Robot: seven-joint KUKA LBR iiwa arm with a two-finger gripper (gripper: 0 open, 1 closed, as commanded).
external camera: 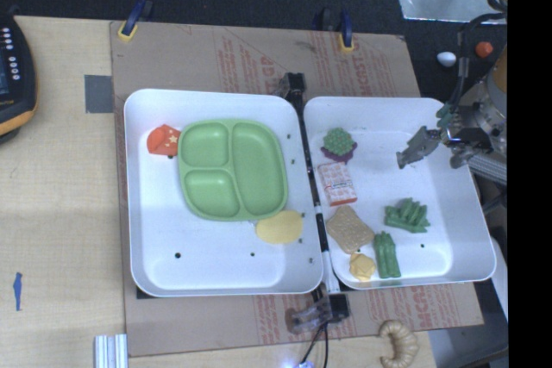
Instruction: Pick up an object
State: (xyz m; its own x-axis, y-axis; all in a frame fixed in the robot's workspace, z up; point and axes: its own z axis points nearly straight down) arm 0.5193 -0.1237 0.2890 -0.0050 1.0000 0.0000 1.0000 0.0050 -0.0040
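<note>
1. Reaching in from the right edge, my grey metal two-finger gripper (pixel 420 148) hangs over the upper right part of the right shallow white bin (pixel 461 267); most of my arm is cut off by the frame, so just the wrist hardware shows.
2. I cannot tell how my gripper stands; one dark prong points left and nothing sits against it, but the rest is too blurred to read.
3. The right bin holds the loose things: a green bumpy toy on a purple base (pixel 339 144) near the top left, a small red and white packet (pixel 335 182) just below it, and a tan cracker-like square (pixel 348 228) below that.
4. Near the bin's front edge a small yellow lump (pixel 362 266) touches a dark green pod-shaped toy (pixel 385 256); what either one really is stays hard to make out.
5. A green ridged bundle toy (pixel 407 215) lies below my gripper, apart from it.
6. The left shallow white bin (pixel 155 271) carries a light green three-compartment plate (pixel 233 170), a red piece with a yellow star (pixel 163 140) partly tucked behind the plate's left rim, and a pale yellow oval piece (pixel 279 227) touching its lower right corner.
</note>
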